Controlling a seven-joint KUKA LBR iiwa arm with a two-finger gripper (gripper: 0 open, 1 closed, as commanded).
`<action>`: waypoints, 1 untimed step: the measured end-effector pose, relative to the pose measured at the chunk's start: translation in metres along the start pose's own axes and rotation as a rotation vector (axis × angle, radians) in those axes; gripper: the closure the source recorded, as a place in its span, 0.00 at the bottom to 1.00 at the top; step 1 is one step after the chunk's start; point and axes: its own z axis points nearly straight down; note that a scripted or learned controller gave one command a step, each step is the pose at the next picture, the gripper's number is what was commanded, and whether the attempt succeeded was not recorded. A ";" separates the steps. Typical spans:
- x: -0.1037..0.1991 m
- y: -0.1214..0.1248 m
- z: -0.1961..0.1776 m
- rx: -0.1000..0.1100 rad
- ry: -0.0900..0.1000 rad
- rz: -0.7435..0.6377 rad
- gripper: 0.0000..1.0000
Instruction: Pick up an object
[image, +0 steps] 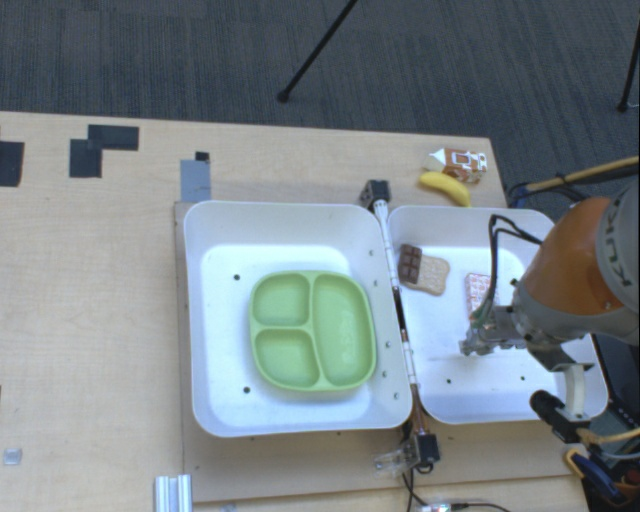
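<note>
Two white bins (200, 330) flank the arm's fingers (478, 338), whose state I cannot tell

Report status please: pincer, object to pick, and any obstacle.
Pincer low in right white bin. Nearest: small pink patterned packet, just beyond it. Brown and tan toast-like piece farther off, apart. Green three-compartment plastic plate in left bin.

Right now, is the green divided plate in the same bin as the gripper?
No. The green divided plate lies in the left bin, while the gripper is over the right bin.
</note>
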 end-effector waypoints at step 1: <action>0.000 0.000 0.000 0.000 0.000 0.000 0.00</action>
